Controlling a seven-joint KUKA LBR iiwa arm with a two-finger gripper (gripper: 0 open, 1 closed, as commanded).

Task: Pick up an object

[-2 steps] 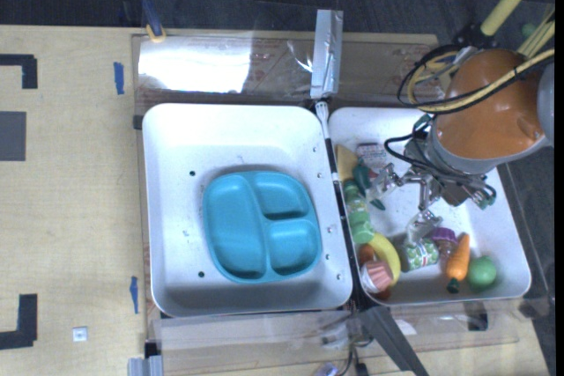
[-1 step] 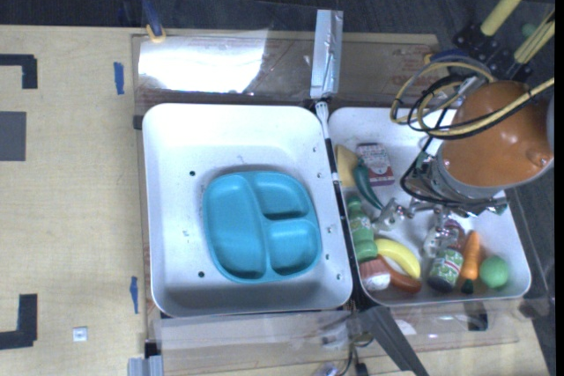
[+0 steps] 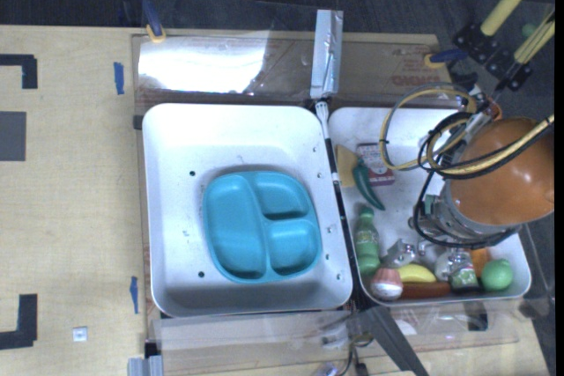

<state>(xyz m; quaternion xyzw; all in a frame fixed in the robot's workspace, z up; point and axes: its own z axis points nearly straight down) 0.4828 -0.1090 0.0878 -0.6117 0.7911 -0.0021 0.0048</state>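
Note:
My gripper [image 3: 434,258] hangs low over the front of the right bin [image 3: 352,121], under the arm's orange band [image 3: 504,174]. Toys crowd around it along the bin's front wall. A yellow banana [image 3: 419,275] lies just below it, beside a red and white piece [image 3: 386,283]. A green bottle [image 3: 366,244] stands to its left and a green ball [image 3: 498,275] to its right. An orange piece [image 3: 478,258] sits by the ball. A dark green pepper [image 3: 367,186] lies further back, near the divider.
The left bin [image 3: 176,136] holds a blue divided plate [image 3: 262,224]. A small labelled packet [image 3: 377,163] lies at the back of the right bin. Yellow and black cables [image 3: 414,128] loop over that bin's back half. Clear panels stand behind both bins.

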